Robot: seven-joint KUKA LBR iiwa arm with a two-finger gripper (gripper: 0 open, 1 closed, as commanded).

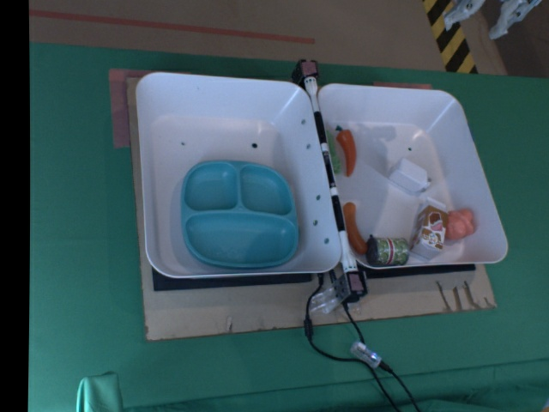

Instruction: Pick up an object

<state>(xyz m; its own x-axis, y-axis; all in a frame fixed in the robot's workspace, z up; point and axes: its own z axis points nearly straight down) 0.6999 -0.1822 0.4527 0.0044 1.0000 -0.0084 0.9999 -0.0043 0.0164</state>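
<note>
Two orange carrots [346, 151], slim and tapered, in the right bin [467, 127].

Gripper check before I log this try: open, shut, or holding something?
Gripper: open, holding nothing, up beyond the right bin.

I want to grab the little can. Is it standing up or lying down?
Lying down. The can rests on its side, its dark end facing left, in the right bin.
</note>
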